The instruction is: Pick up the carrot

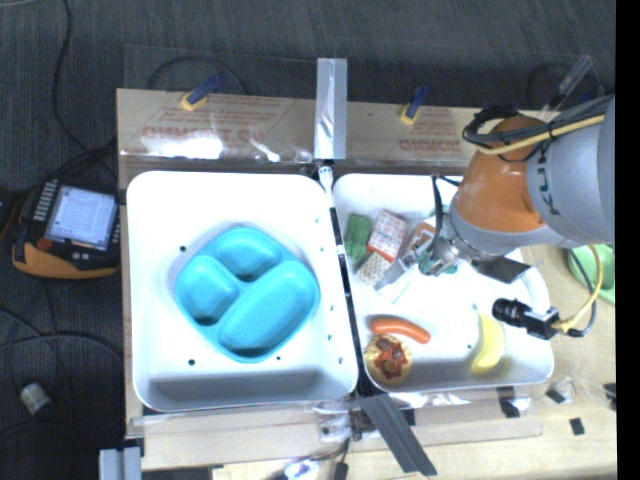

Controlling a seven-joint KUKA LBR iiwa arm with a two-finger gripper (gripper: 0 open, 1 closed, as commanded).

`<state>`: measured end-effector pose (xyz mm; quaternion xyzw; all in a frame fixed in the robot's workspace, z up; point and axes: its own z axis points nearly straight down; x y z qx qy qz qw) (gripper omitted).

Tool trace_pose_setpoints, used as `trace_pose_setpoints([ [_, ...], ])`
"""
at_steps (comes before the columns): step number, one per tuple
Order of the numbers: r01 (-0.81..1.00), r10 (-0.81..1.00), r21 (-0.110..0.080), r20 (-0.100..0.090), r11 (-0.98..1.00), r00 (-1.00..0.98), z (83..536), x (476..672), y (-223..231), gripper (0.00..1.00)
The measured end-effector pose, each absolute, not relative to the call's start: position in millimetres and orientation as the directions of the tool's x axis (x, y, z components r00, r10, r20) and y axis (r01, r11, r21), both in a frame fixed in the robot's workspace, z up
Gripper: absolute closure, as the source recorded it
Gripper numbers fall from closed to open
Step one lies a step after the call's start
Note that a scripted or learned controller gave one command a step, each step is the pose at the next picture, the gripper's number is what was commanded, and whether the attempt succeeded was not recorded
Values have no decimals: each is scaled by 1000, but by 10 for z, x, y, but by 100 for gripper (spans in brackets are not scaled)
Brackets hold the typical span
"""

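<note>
Your gripper [432, 259] hangs low over the middle of the right bin [455, 313], under the orange band of the arm [500, 193], which comes in from 3 o'clock. From this slant you cannot tell whether the gripper is spread or pressed together, and you can see nothing pinched in it.

Just beside it at 10 o'clock you have a small printed packet [386, 236], red, white and green, with crumpled clear wrapping trailing down towards the gripper. It is too close to say whether they touch. Past the packet at 9 o'clock, a green vegetable [357, 238] lies along the bin's left wall.

The carrot [400, 329] is at 7 o'clock from the gripper, apart from it. It lies flat on the bin floor, orange-red, its length running roughly 9 to 3 o'clock. Follow that 7 o'clock line further and you meet a round brownish item [388, 358] with red spots, touching or nearly touching the carrot's lower side and sitting in the bin's near-left corner.

At 5 o'clock, well apart from the carrot, a banana [487, 344] rests by the near-right wall.

Look on to 9 o'clock, across the divider, and the left bin [150, 228] holds a blue sectioned dish [248, 290] near its centre. Outside the bench, further along 9 o'clock, a handheld screen unit [72, 224] sits on the dark floor.
</note>
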<state>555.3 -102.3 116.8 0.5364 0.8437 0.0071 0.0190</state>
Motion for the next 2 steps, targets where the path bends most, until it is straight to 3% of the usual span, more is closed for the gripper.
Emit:
trace_pose_setpoints([
  [1,972,972,-2,-1,234,-234,2408,5319,-813,0],
  [2,938,938,-3,-1,346,-346,1964,5412,-1272,0],
])
